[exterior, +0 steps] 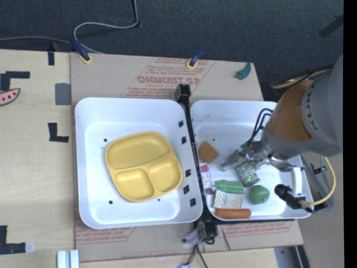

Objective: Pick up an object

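Lying nearest the camera, along the front wall of the right bin [234, 113], an orange-red sausage-shaped piece [232, 213] is being seen, with a checked green and white packet [227, 199] just behind it and a round green object [259, 194] beside that to the right. A long green piece [229, 186] is being shown resting just behind the packet, and a pink-printed wrapper [206, 178] is being pressed against the divider. Farther back, the gripper [244, 159] is being held low over a small can-like object [247, 173] with a green label; whether the fingers are apart or together cannot be told, and nothing is being seen between them. A brown rounded piece [208, 151] is being shown behind, to the left. In the left bin [89, 149], a yellow divided tray [144, 165] is being seen lying flat. Beyond the bins, printed cardboard [162, 80] is being held by yellow clamps [195, 59].
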You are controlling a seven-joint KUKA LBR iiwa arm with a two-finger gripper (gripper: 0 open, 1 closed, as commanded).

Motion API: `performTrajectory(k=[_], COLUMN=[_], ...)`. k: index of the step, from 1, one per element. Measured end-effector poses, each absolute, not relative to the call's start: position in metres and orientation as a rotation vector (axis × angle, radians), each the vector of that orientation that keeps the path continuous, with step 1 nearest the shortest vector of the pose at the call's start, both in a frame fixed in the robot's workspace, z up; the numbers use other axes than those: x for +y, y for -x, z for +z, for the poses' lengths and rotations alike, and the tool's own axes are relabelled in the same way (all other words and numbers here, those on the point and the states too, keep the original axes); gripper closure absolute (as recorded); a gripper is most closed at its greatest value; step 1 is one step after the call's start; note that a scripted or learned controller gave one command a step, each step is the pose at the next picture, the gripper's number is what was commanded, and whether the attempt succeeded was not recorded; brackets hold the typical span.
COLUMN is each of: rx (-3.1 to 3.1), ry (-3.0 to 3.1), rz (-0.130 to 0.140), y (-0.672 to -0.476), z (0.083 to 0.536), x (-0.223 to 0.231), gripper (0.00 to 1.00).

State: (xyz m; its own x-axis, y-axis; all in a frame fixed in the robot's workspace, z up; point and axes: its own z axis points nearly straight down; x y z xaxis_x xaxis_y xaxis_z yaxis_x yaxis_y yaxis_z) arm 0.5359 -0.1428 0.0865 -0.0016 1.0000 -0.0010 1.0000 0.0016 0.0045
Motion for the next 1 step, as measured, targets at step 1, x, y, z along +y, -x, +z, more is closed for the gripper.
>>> performTrajectory(k=[1], rx=[2.218], ry=[-2.217], rz=[0.003], y=[-0.5362], z=[0.0965], x=[-0.1437], gripper=[1.0])
